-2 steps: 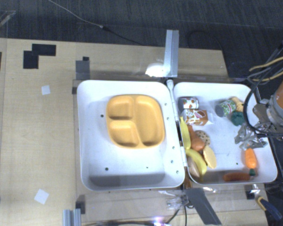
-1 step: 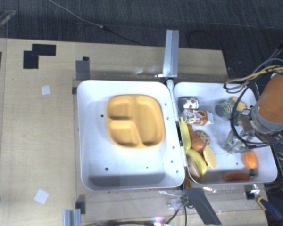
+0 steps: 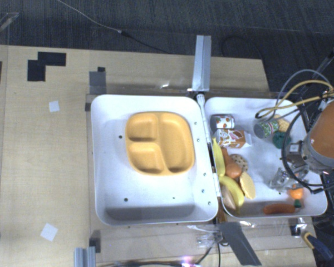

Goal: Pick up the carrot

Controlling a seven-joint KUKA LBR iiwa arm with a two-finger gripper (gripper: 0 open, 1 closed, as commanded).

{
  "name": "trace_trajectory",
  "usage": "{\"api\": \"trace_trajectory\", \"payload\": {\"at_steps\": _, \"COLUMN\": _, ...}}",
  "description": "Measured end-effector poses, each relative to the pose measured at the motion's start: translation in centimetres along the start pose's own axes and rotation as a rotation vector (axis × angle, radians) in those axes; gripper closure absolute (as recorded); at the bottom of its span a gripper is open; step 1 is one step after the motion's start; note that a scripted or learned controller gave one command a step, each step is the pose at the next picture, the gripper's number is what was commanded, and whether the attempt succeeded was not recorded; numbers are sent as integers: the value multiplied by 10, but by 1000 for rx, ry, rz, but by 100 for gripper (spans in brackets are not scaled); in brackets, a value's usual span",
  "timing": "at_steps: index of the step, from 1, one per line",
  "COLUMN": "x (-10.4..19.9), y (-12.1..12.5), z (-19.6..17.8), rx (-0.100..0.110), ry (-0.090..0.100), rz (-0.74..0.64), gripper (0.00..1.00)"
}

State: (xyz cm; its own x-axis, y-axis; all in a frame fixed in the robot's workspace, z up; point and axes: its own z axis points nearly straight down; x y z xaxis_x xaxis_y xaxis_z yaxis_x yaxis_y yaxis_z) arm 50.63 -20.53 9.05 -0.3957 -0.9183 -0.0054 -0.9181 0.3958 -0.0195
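Up high and closest to the camera sits the big grey arm point(image 3: 328, 135) with its orange band, coming in from the right over the right bin point(image 3: 250, 107); below it the claw point(image 3: 283, 179) hangs low in that bin's right side, and I cannot tell if it is apart or together, since cables and shiny metal hide it; just beside the claw, a bit lower and to the right, is a small bright orange thing that I take to be the carrot point(image 3: 295, 193); it looks close to the claw but I cannot tell if they touch, and nothing shows clamped in the claw; so my guess is that the step in hand is coming down for the grab, not lifting; the next move needs the claw to slide over onto the carrot, close on it, then go up; near the carrot, along the bin's front wall, lies a long red-brown thing point(image 3: 278, 208), which could get grabbed by mistake; further left are 2 yellow bananas point(image 3: 234, 188), a brown round snack point(image 3: 237, 163) and a small can point(image 3: 222, 121); a green thing point(image 3: 267, 128) sits behind the claw; in the left bin point(image 3: 108, 166) rests 1 yellow tray point(image 3: 158, 142) with 3 parts.
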Motion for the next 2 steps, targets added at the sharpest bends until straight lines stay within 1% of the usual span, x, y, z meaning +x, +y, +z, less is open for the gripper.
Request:
{"api": "trace_trajectory", "payload": {"at_steps": 1, "x": 5, "y": 11, "z": 0, "rx": 2, "ry": 1, "rz": -112, "gripper": 100}}
{"api": "trace_trajectory", "payload": {"at_steps": 2, "x": -3, "y": 16, "z": 0, "rx": 1, "ry": 4, "rz": -279, "gripper": 100}}
